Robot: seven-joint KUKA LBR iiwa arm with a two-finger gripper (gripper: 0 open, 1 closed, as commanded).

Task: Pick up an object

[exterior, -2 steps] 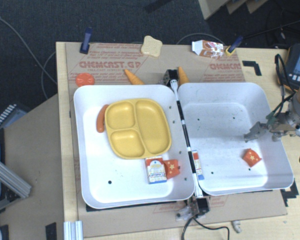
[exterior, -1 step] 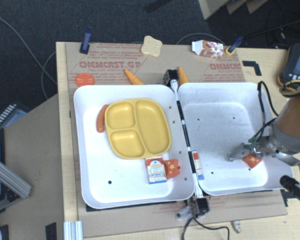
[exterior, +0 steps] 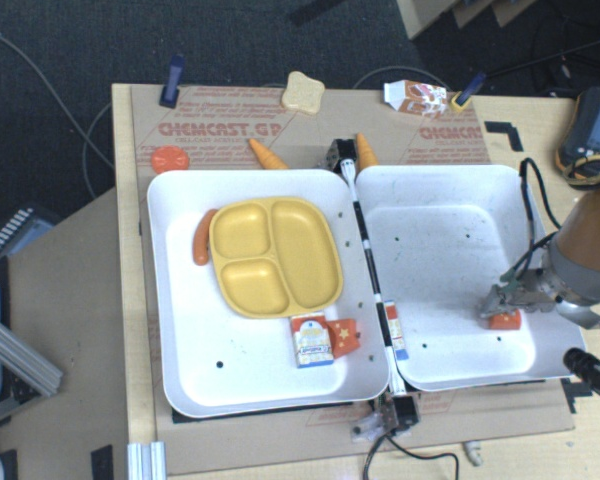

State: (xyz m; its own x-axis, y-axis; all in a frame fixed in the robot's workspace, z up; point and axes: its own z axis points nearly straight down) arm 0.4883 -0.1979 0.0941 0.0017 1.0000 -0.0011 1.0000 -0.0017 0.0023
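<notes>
My gripper [exterior: 505,303] is down in the right bin [exterior: 430,268], near its right wall. A small orange-red object [exterior: 504,319] lies right under its tip, touching or nearly touching it. Whether the gripper has hold of that object is not visible from this angle. The arm enters from the right edge of the camera view.
The left bin [exterior: 180,368] holds a yellow divided plate [exterior: 276,255], a red sausage [exterior: 200,238], a small carton [exterior: 311,340] and a red packet [exterior: 346,336]. Behind the bins lie a bread slice [exterior: 302,91], two carrots [exterior: 268,155], an orange disc [exterior: 167,158] and a milk carton [exterior: 417,96].
</notes>
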